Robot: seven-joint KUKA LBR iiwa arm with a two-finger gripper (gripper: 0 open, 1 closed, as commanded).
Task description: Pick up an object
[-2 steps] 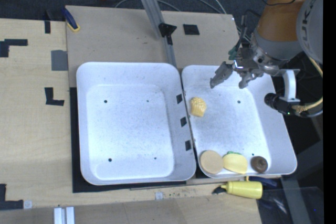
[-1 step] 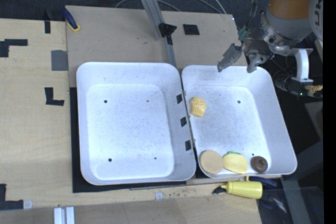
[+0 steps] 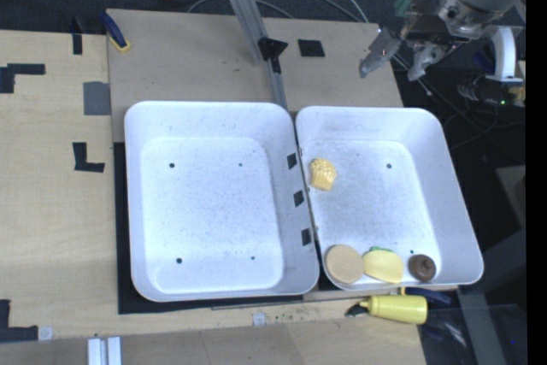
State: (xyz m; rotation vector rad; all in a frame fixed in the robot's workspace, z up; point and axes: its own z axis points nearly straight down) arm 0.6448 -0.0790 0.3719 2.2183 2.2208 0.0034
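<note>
Small knobbly yellow lump (image 3: 322, 174) lies in right white bin (image 3: 444, 175), near its left wall, upper half. Tan disc (image 3: 344, 264), yellow oval piece (image 3: 384, 266), brown round piece (image 3: 421, 267) crowd the near rim. Gripper (image 3: 396, 57) hovers above the bin's far edge, fingers spread, holding nothing; lump lies down-left of it.

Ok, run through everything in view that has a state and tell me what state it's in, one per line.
gripper: open, nothing between its fingers, raised beyond the right bin's far rim
right bin: holds four items
corn-like yellow piece: lying alone near the left wall
tan disc: at the near wall, touching the yellow piece
brown round piece: near corner
left bin: upright
</note>
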